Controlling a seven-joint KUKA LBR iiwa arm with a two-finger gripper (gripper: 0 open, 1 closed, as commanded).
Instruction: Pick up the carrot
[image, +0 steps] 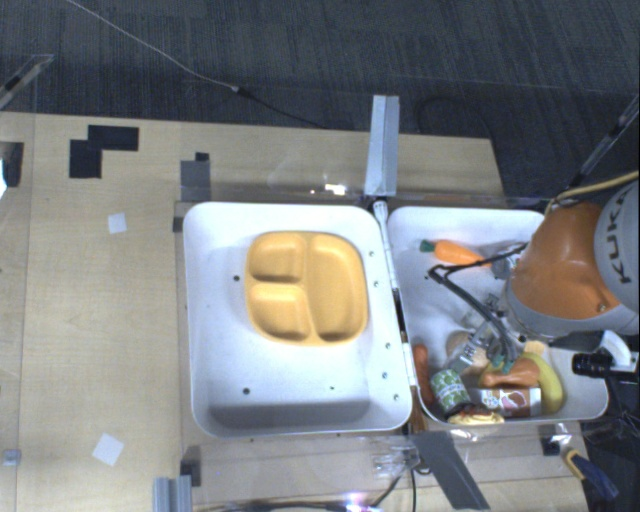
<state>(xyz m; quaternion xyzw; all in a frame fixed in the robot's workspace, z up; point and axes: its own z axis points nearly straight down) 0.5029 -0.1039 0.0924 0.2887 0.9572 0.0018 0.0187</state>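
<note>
Your carrot (458, 252) lies at the right bin's (402, 300) far edge, apart from the clutter; I cannot tell the fingers' state, so approach from above, aligned across it.

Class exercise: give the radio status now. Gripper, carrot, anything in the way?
Gripper low in right bin, over the clutter. Carrot lies apart at the bin's far end, untouched. Black cable runs between them.
</note>
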